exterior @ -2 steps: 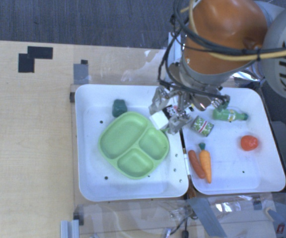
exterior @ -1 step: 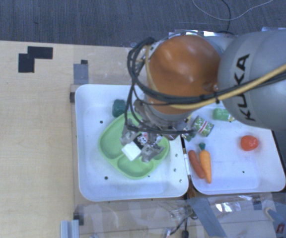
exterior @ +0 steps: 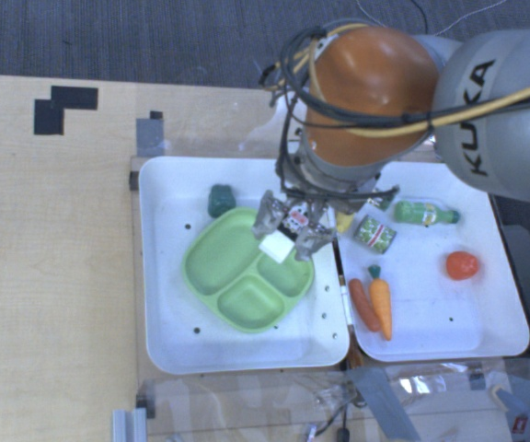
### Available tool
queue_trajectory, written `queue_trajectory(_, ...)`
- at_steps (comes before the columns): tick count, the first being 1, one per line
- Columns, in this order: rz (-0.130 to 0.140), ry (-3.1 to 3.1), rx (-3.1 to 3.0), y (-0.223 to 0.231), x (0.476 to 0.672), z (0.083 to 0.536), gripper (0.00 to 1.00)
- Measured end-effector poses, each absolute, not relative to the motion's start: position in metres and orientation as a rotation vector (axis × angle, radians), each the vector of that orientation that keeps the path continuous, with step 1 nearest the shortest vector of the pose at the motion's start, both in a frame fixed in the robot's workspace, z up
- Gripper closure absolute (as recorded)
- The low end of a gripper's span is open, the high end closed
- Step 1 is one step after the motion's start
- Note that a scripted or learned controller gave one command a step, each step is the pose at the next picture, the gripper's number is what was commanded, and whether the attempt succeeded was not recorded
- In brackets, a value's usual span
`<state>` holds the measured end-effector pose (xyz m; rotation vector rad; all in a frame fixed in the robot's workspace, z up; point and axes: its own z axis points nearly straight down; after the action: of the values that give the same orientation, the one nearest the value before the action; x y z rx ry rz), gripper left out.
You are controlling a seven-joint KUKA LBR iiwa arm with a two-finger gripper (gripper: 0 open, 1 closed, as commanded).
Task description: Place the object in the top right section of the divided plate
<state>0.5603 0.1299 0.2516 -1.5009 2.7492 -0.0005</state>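
A light green divided plate (exterior: pixel 224 261) lies in the left white bin (exterior: pixel 168 339). My gripper (exterior: pixel 286 239) hangs over the plate's top right section, just under the arm's orange band. A small white block (exterior: pixel 277 248) sits between the fingertips, and the fingers look closed against its sides. The block is over the upper edge of that top right section; I cannot tell whether it touches the plate.
A dark green object (exterior: pixel 221 199) rests in the left bin behind the plate. The right bin (exterior: pixel 431 339) holds a green bottle (exterior: pixel 423 214), a small can (exterior: pixel 374 234), two carrots (exterior: pixel 374 306) and a red tomato (exterior: pixel 462 265). The arm covers both bins' back middle.
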Motion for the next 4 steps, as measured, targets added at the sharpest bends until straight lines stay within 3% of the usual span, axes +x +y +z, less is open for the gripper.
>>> queue_trajectory(1, -0.001, 2.748, -1.501, 0.13, 0.56, 0.252, 0.0)
queue_trajectory(2, -0.002, 2.741, -1.492, 0.132, 0.562, 0.265, 1.0)
queue_trajectory(3, -0.003, 2.561, -1.798, 0.109, 0.59, 0.34, 1.0)
queue_trajectory(4, 0.001, 2.565, -1.804, 0.142, 0.489, 0.224, 1.0)
